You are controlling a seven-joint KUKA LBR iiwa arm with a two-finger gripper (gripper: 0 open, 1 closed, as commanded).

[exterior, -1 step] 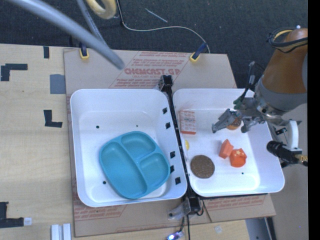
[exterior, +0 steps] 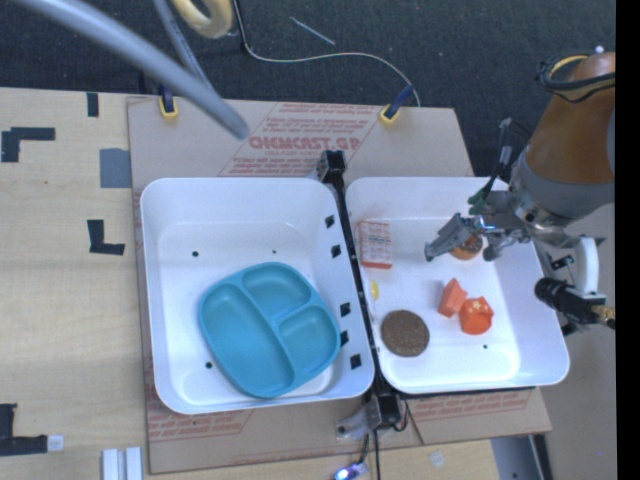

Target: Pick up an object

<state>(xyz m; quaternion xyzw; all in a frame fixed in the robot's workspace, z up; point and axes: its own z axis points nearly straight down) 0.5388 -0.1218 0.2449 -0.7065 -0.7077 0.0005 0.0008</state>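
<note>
My gripper (exterior: 461, 248) hangs over the upper right part of the right bin (exterior: 540, 368), its two dark fingers spread apart and open. A small orange-brown object (exterior: 466, 252) lies under the gap between them; I cannot tell whether either finger touches it. Just below it lie an orange wedge (exterior: 452, 296) and a red-orange lump (exterior: 476, 316). A brown round disc (exterior: 405, 333) rests nearer the bin's front. A white and red packet (exterior: 375, 243) and a tiny yellow piece (exterior: 373, 289) sit by the bin's left wall.
The left bin (exterior: 170, 218) holds a blue divided plate (exterior: 268, 326). A black divider (exterior: 345, 268) runs between the bins. The arm's grey and orange body (exterior: 570, 158) stands over the right bin's right edge. A cable (exterior: 330, 58) crosses the bench behind.
</note>
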